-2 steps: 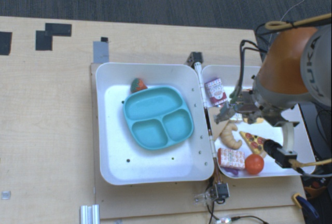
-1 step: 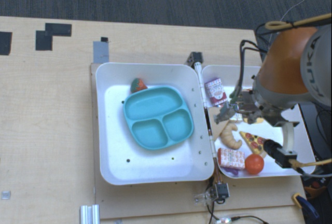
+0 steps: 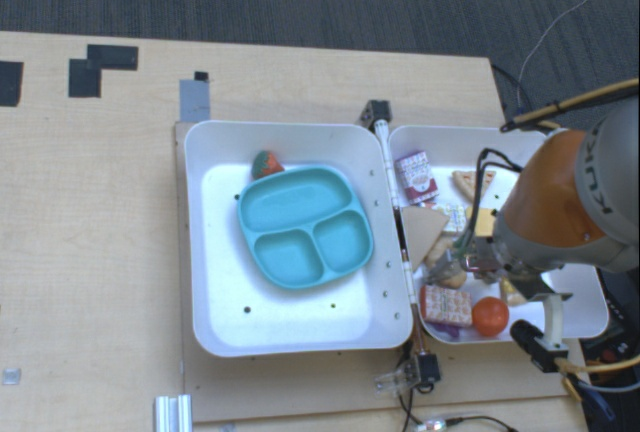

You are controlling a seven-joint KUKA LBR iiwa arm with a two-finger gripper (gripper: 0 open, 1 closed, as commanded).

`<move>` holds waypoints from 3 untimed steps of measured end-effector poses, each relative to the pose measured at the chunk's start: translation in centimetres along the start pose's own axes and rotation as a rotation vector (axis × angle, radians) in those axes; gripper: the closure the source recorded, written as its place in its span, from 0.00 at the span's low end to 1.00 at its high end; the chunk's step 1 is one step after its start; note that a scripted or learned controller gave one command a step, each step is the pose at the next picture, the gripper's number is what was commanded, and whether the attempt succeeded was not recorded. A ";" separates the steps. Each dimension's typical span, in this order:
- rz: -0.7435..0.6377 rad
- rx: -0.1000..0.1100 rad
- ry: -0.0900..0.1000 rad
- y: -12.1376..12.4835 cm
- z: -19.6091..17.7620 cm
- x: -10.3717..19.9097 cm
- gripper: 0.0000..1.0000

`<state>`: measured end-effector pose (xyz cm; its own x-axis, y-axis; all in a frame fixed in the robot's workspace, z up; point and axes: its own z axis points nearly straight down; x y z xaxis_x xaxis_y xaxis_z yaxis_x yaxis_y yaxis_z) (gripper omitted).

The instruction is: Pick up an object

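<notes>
Left bin keeps bare floor around the blue tray.

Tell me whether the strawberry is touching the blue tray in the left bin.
Touching. The camera view shows the strawberry pressed against the upper left rim of the blue tray, with no white of the left bin showing between them.

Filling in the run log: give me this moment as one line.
arm: over right bin | tomato: in right bin | blue tray: in left bin
</notes>
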<state>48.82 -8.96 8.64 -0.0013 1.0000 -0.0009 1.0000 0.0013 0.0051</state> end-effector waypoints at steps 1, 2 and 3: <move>-0.001 -0.007 0.000 0.3 -1.2 0.0 1.00; -0.004 0.000 0.003 6.5 -9.9 7.4 1.00; -0.004 0.003 0.001 6.4 -9.8 7.3 0.00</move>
<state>55.17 -1.68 18.47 -0.0051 1.0000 0.0003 1.0000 0.0051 0.0025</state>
